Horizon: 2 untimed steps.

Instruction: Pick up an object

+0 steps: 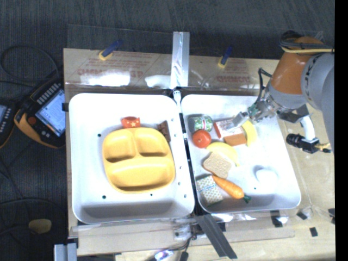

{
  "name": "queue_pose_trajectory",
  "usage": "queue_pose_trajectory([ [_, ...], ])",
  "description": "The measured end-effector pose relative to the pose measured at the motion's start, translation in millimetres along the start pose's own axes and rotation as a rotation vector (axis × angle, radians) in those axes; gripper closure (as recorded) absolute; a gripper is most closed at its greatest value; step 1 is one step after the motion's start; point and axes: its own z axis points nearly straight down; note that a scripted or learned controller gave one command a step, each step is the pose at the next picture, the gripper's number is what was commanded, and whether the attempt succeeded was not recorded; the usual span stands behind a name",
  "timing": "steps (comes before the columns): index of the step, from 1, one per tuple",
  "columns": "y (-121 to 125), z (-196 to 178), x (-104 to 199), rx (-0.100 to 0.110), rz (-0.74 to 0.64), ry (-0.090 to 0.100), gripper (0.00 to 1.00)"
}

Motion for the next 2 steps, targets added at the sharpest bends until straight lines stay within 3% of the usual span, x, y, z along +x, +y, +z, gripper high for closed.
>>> queue_pose_trajectory([
  [1,-35,-1,9,-0.002,-0.280,-0.002,0.00],
  [2,-32,-12,10,-0.009,-0.280,-0.002,1.00],
])
